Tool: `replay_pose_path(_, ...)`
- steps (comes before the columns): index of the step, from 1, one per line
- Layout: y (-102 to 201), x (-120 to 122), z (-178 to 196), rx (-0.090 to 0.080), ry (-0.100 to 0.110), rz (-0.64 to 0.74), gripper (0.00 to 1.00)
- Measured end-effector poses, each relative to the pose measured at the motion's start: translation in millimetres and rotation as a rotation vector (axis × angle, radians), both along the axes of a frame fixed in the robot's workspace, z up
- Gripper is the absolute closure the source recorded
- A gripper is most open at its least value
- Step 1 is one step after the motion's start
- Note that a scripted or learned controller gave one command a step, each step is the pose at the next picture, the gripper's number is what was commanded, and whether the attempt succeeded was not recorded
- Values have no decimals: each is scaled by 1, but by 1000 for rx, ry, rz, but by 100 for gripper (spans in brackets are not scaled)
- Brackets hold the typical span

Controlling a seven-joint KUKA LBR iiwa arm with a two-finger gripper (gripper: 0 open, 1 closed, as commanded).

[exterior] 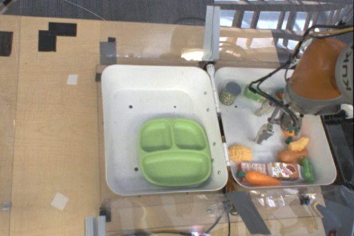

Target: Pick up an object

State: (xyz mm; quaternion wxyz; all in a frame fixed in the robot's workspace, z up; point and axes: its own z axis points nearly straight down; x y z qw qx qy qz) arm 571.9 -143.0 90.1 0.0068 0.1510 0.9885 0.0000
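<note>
Claw (267, 132) hung low over the bare floor of the right bin (326, 141), metal fingers pointing down and toward the left. Fingers looked slightly parted with nothing between them; no object held.

Nearest candidates lay on the near side of the claw: corn cob (240, 152) down and to its left, a yellow piece (299, 144) and brown piece (290, 156) down and to its right, close under the wrist. Farther toward the near rim: carrot (260, 178) beside a red-and-white carton (275, 169), with a green piece (307, 169) at the carton's right end. Up and left of the claw stood a small can (228, 93).

Judgement: corn cob stood apart from its neighbours, so it offered the cleanest grasp; straddle it across its short axis.

Carrot and carton crowded the near wall, leaving poor finger room. Open floor lay directly beneath and left of the claw. Beyond the divider, the left bin (119, 119) held a green tray (175, 152).
</note>
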Motion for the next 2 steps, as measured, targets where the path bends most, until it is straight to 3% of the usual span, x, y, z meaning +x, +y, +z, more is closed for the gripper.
replay_pose_path(1,-58,56,8,0,15,184,0)
replay_pose_path(2,-63,2,-1,-2,1,146,0)
